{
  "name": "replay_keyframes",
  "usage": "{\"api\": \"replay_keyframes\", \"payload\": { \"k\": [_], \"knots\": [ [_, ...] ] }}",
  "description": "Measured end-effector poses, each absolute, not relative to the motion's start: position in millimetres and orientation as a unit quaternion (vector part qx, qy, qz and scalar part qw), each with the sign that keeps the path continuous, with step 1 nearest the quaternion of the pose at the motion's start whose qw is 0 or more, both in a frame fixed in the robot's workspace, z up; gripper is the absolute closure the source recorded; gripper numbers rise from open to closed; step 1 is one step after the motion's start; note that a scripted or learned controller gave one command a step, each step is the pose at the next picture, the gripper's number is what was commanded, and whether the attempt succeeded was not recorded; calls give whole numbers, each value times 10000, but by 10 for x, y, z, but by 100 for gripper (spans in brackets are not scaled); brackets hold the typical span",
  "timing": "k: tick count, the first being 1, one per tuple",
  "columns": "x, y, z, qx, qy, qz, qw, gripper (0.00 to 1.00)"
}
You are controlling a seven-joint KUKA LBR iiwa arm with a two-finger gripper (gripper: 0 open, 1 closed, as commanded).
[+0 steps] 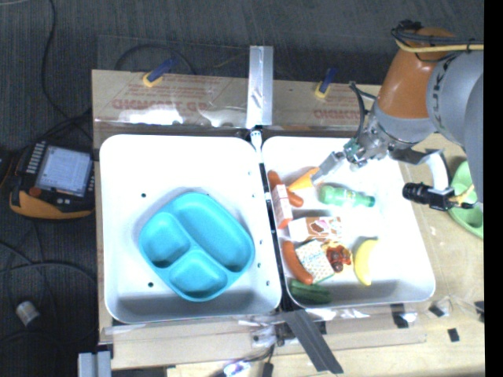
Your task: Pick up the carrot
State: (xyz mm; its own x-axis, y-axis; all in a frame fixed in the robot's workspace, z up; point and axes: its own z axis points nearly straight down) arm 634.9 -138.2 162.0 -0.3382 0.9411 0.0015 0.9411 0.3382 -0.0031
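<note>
Where tool (326, 168) nears carrot (302, 181), bin wall (267, 210) near

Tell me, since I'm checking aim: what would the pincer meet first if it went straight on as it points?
Probably the carrot: the pincer points down-left at its orange end, just ahead. Depth is unclear from this slanted view, so it may already be touching.

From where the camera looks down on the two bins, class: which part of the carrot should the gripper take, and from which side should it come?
Probably the carrot's thicker middle, from above. It lies slanted in the right bin near the divider. The green bottle lies close at its lower right and a sausage at its left, so the gripper would likely do best closing across its short width, though its outline is hard to make out.
</note>
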Motion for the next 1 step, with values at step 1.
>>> {"api": "replay_keyframes", "payload": {
  "k": [1],
  "knots": [
    [6567,-1304,1113,-5221,-8529,7,11,0]
  ]
}}
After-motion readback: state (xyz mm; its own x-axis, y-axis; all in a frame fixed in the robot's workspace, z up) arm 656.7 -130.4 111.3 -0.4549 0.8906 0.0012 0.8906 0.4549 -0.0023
